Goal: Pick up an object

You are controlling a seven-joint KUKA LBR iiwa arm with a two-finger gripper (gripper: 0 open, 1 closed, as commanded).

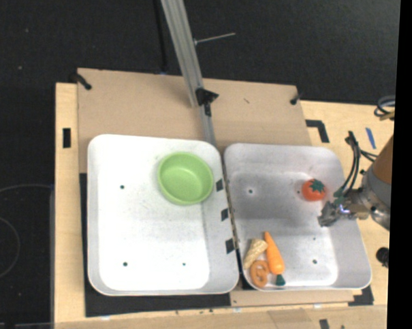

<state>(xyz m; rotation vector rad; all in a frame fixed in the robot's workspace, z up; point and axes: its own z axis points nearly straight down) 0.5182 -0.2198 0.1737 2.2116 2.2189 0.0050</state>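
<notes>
A red tomato (pixel 313 189) with a green stalk lies in the right bin (pixel 274 170), toward its right side. An orange carrot (pixel 274 253), a pale beige piece (pixel 255 251) and an orange pretzel-like ring (pixel 259 272) cluster near the bin's front edge. A green bowl (pixel 185 178) sits in the left bin (pixel 121 245). My gripper (pixel 328 217) reaches in from the right, just below and right of the tomato, apart from it. No object shows between its tips.
A grey metal pole (pixel 186 50) slants from the top down to the gap between the bins. Brown board lies behind the bins, and black clips (pixel 226 212) mark the divider between them.
</notes>
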